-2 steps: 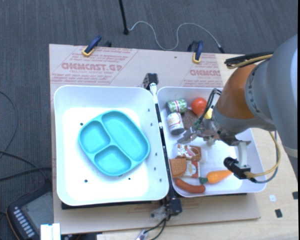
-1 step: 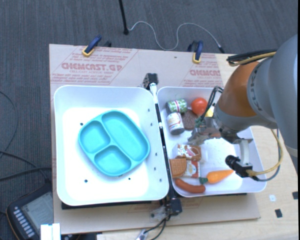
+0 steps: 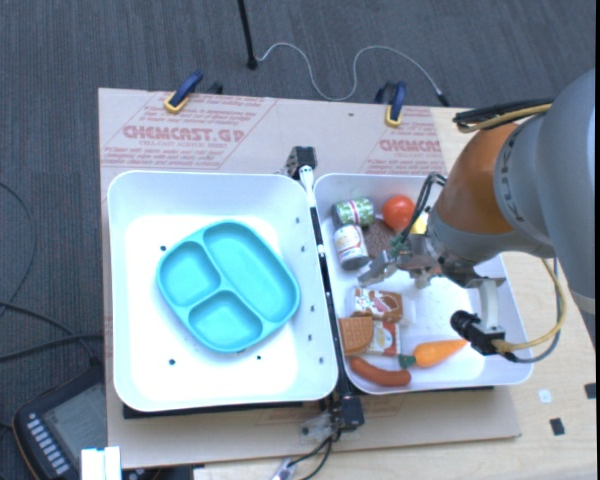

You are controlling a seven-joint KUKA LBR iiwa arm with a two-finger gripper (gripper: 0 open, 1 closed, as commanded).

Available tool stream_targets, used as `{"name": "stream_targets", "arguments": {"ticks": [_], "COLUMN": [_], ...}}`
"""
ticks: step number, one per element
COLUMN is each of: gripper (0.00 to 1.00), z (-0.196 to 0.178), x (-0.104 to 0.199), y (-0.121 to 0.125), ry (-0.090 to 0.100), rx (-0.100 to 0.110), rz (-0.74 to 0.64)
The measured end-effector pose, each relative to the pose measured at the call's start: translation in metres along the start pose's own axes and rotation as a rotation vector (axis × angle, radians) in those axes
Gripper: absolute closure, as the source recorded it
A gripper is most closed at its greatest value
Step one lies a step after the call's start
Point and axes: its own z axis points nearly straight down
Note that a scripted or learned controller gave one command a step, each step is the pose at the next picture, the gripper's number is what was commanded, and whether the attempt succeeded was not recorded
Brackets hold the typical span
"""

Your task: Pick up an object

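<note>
The right bin (image 3: 500, 298) holds several small items. At its back are a green can (image 3: 353, 211), a red tomato (image 3: 399, 210), a small grey jar (image 3: 350, 247) and a dark brown piece (image 3: 380, 236). Nearer the front lie a red-and-white packet (image 3: 378, 305), a brown waffle (image 3: 356, 334), a sausage (image 3: 380, 372) and an orange carrot (image 3: 438, 351). My gripper (image 3: 400, 265) hangs low over the middle of this bin, just in front of the brown piece and behind the packet. The wrist covers part of the bin floor.
The left bin (image 3: 130, 268) holds a blue divided plate (image 3: 227, 285). A ridge (image 3: 320, 278) separates the two bins. The arm's orange band (image 3: 480, 183) and grey body overhang the right bin's right side. Clamps (image 3: 183, 91) and a cable lie at the board's far edge.
</note>
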Motion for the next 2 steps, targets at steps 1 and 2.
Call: {"name": "stream_targets", "arguments": {"ticks": [1,2], "gripper": [1.00,0.00], "z": [-0.0095,-0.0094], "x": [0.0000,0.0000], "y": [0.0000,-0.0001], "ry": [0.000,0.000], "rx": [0.001,0.001], "rz": [0.000,0.000]}}
